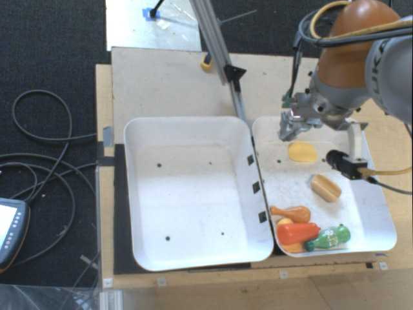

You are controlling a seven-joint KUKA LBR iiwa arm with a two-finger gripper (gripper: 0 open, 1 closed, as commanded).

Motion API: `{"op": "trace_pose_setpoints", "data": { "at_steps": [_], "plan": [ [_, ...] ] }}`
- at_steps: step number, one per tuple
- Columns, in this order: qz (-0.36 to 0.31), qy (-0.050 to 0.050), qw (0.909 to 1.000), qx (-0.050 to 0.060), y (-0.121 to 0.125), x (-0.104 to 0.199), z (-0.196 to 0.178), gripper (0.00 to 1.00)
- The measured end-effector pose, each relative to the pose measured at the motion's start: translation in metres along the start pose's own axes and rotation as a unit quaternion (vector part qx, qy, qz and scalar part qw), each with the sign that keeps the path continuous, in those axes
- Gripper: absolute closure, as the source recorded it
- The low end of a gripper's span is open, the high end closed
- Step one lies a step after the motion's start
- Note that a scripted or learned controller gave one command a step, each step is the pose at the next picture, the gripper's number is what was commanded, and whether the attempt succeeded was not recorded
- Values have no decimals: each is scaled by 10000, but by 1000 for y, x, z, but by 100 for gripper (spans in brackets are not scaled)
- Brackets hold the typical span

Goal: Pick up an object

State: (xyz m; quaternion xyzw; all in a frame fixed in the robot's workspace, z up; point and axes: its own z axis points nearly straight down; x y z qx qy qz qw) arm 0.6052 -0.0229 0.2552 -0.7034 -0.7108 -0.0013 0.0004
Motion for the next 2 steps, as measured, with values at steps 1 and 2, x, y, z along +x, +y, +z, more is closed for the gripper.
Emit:
{"op": "trace_pose_setpoints", "data": {
  "at_steps": [1, 2],
  "plan": [
    [-1, -1, 10000, 7, -1, 49, 12, 100],
    [0, -2, 10000, 14, -17, 97, 16, 100]
  ]
}}
